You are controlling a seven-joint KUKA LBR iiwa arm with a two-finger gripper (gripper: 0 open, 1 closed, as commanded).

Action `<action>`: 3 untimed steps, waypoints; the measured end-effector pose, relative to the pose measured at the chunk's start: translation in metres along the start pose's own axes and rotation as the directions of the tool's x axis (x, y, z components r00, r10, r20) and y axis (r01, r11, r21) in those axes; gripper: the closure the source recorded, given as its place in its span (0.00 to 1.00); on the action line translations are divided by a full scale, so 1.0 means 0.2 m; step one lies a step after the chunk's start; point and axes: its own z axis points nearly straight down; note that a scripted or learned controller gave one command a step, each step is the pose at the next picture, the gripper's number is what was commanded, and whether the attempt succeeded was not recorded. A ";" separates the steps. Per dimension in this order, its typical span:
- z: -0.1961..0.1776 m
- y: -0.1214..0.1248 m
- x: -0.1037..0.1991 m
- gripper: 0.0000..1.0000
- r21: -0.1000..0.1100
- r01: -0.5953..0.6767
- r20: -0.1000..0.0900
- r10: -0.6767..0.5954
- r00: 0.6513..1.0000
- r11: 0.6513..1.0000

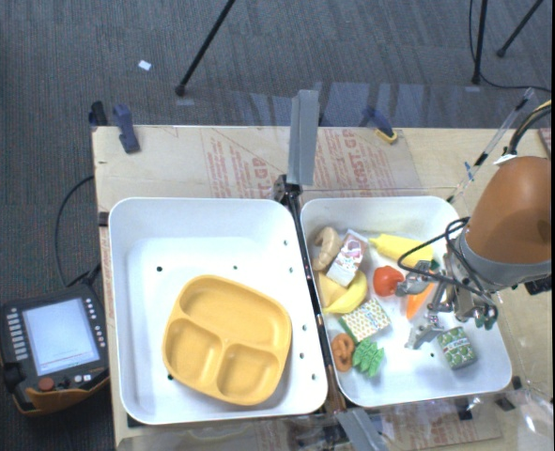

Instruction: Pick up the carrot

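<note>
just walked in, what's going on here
The arm reaches into the right bin, its end effector low among toy foods, right beside the carrot. The carrot lies on the bin floor next to a tomato. The left bin holds a yellow tray.

1. A yellow divided tray (226, 339) lies in the left bin (136, 242).
2. In the right bin (418, 205), a banana (345, 295) rests near the left wall, with a small carton (346, 257) leaning just above it.
3. A red tomato (387, 280) sits near the middle, below a yellow corn cob (401, 247).
4. A checked box (366, 318) lies below the banana.
5. A green toy (367, 356) and a brown pretzel (343, 349) lie side by side at the front.
6. A green can (457, 348) lies at the right front.
7. A handheld control pad (50, 350) rests on the floor at left.
</note>
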 end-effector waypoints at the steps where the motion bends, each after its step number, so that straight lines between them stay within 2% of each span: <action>1: -0.04 0.01 0.00 1.00 -0.001 0.007 -0.001 -0.007 1.000 1.000; 2: 0.15 0.30 0.32 1.00 0.005 0.070 0.007 -0.070 0.998 0.998; 3: -0.47 0.33 0.21 1.00 0.016 0.407 0.019 -0.407 0.913 0.913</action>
